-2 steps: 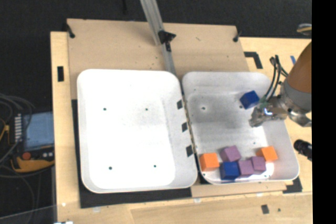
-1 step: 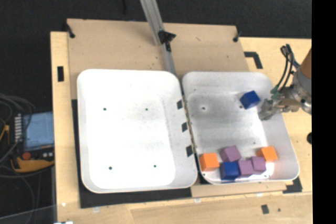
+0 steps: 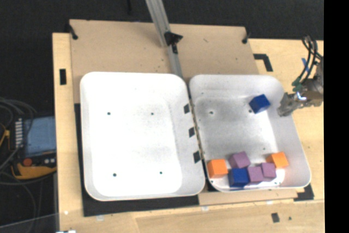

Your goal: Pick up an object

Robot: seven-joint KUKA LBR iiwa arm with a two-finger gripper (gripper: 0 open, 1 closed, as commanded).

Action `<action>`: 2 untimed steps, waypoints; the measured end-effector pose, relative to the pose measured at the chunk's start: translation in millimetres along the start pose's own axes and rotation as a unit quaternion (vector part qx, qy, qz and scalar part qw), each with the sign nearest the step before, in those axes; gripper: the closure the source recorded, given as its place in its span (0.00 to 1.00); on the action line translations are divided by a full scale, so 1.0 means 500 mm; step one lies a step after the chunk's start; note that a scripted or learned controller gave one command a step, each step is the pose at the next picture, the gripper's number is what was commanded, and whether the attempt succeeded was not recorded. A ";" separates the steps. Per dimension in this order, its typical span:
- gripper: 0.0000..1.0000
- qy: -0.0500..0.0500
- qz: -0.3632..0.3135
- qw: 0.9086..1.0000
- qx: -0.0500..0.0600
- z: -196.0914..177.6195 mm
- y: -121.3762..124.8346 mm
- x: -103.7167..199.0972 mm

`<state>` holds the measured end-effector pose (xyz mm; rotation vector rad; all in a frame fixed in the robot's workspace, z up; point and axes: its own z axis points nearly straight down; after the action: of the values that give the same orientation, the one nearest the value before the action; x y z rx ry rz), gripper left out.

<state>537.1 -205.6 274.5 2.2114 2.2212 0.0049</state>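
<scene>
The right bin (image 3: pixel 229 117) holds several small blocks. A blue block (image 3: pixel 259 103) lies alone near its far right side. Along the near wall sit an orange block (image 3: pixel 217 167), a purple block (image 3: pixel 239 160), a blue block (image 3: pixel 238 177), two more purple blocks (image 3: pixel 256 174) (image 3: pixel 268 170) and another orange block (image 3: pixel 280 159). My gripper (image 3: pixel 287 105) reaches in at the right rim of this bin, just right of the lone blue block and apart from it. Nothing shows between its tips.
The left bin (image 3: pixel 136 133) stands beside the right one on the wooden bench (image 3: pixel 158 41). A slanted metal pole (image 3: pixel 155 5) rises behind the bins. A control pendant and cables (image 3: pixel 30 144) lie off the bench at the left.
</scene>
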 end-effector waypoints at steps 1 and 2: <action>1.00 0.001 -0.001 1.000 0.003 0.018 -0.019 0.102; 1.00 0.002 -0.002 1.000 0.003 0.003 -0.018 0.208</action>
<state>527.7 -101.7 272.6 2.2120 2.2305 0.0038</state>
